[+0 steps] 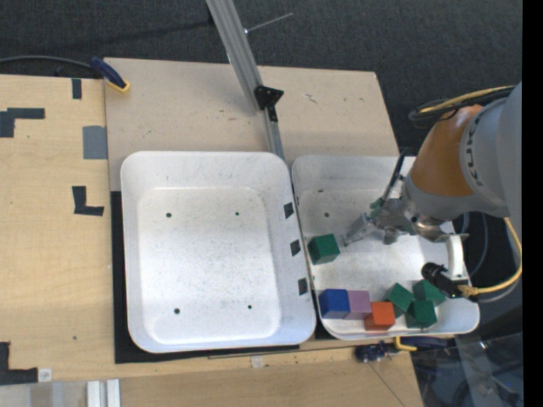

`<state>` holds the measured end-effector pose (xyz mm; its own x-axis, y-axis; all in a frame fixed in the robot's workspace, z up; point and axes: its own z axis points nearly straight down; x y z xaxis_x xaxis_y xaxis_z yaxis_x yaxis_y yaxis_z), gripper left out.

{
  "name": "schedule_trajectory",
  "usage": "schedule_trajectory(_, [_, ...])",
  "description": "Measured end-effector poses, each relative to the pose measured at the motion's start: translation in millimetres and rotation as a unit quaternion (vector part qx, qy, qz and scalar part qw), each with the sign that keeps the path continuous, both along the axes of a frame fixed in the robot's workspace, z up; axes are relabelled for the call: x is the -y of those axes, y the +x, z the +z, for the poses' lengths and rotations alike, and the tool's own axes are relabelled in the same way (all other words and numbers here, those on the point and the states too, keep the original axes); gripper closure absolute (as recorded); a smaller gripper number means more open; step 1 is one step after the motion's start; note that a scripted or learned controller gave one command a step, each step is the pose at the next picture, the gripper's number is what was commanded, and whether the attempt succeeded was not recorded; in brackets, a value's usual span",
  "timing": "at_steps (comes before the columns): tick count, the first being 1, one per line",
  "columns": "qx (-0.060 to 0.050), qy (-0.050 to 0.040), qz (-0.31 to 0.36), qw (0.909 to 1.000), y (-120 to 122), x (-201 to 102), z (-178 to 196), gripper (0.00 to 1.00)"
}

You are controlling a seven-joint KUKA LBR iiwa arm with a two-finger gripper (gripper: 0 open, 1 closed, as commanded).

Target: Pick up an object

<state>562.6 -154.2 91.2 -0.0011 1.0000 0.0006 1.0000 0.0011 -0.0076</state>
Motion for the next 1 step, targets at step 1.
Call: schedule_trajectory(1, [0.002,0.0004,0.001,1.0,1.6,-0.7,13.1,1.0])
